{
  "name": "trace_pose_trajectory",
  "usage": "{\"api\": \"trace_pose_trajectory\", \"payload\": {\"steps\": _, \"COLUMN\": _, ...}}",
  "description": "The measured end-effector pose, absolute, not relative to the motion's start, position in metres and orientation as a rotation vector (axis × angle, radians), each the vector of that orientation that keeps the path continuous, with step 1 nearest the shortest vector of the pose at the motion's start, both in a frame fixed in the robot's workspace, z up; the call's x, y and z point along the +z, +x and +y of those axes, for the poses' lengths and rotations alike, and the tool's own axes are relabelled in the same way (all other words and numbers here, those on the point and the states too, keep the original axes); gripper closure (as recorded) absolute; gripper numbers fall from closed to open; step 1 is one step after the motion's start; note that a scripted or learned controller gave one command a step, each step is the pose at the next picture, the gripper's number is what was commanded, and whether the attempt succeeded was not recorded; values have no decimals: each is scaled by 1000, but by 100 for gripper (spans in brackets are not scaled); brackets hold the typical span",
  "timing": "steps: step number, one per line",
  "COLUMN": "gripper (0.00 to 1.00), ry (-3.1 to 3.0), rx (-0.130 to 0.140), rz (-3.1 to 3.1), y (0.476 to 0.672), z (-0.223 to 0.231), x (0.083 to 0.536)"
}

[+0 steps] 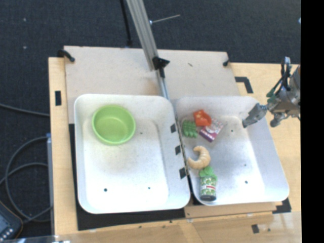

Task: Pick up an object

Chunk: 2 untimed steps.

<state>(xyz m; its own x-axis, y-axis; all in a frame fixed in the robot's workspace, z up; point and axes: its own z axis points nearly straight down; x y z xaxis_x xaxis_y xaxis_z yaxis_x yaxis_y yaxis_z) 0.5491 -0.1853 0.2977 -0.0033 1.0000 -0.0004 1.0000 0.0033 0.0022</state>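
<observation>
My gripper (264, 117) hangs over the right rim of the right bin (263, 161), its two fingers spread apart with nothing between them. The objects lie to its left along that bin's left side. At the top sits an orange-red toy (202, 117), with a small green toy (189, 129) and a pink-and-purple packet (210, 130) just below it. A tan croissant (199, 157) lies lower down. A green bottle (207, 185) rests near the bin's front left corner.
The left bin (126, 186) holds a light green bowl (114, 124) in its back left part. A slanted metal pole (144, 29) rises from the bench behind the two bins. Grey bin floor shows between my gripper and the objects.
</observation>
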Motion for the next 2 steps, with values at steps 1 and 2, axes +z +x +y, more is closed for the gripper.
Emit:
{"api": "trace_pose_trajectory", "payload": {"steps": 1, "gripper": 0, "ry": 2217, "rx": 3, "rz": 2224, "y": 549, "z": -185, "x": 298}}
{"api": "trace_pose_trajectory", "payload": {"steps": 2, "gripper": 0, "ry": 2222, "rx": -5, "rz": 2221, "y": 543, "z": -191, "x": 253}}
